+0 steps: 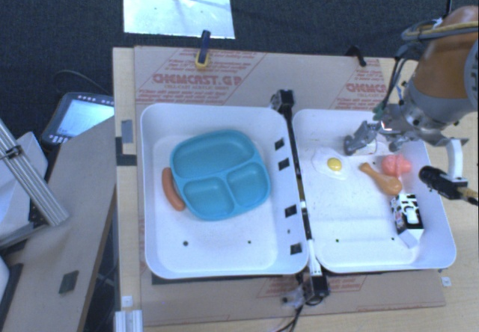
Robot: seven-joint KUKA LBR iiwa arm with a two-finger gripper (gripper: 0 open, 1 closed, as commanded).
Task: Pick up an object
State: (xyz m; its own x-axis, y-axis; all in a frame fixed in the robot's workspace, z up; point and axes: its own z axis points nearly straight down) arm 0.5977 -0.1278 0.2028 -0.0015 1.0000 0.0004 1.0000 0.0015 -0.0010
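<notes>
Over the right bin (441, 248) you see the gripper (358, 140) hanging above the far part of the floor, its grey fingers stretched leftward, and you cannot tell how far they are parted or whether anything sits between them. Just near of it lies a fried egg (330, 166), with a tan drumstick (380, 177), a pink lump (397, 164) and a black-and-white carton (408, 213) to its right. Across in the left bin (150, 248) you find a blue divided plate (219, 173) with an orange sausage (172, 188) touching its left edge.
</notes>
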